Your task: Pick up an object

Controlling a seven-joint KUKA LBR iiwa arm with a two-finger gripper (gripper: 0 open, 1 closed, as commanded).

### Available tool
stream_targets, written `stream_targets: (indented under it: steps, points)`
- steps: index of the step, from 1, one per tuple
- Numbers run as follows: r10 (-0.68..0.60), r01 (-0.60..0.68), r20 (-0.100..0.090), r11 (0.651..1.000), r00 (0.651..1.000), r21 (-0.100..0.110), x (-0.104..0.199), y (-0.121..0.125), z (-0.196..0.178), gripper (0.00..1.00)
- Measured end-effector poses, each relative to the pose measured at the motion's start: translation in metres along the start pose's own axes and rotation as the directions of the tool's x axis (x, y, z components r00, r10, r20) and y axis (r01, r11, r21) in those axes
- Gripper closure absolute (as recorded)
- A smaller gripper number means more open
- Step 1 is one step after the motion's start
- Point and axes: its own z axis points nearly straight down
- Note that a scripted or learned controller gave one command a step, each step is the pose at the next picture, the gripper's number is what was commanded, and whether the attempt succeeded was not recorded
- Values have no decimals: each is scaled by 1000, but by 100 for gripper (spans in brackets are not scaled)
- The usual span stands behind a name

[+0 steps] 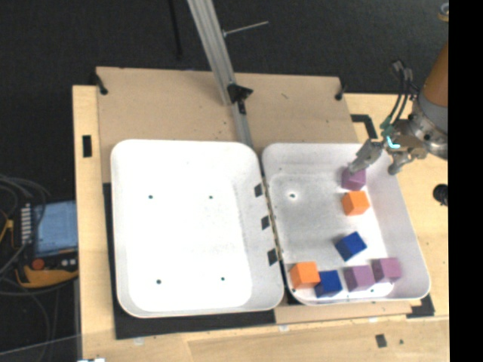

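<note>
My gripper (377,166) hangs over the far right part of the right bin (302,164), its two fingers spread apart and nothing between them. A purple block (353,177) lies just under the left finger (365,156), beside it rather than gripped. An orange block (355,202) sits right in front of the purple one. Further forward lies a blue block (350,245). Along the bin's front wall stand an orange block (305,274), a blue block (328,283) and two purple blocks (359,277) (387,268).
The left bin (189,225) lies alongside, separated by a ridge with black clips (266,221). A slanted metal pole (215,51) rises behind the bins. A blue device with cables (45,236) sits off the bench's left side.
</note>
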Motion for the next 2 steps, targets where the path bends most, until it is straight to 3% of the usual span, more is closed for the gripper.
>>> stream_targets:
  steps: [1,2]
  points:
    - [-1,1,2,1000,1000,-4,0,1,-3,0]
    - [3,-3,2,1000,1000,2,-4,-9,55,0]
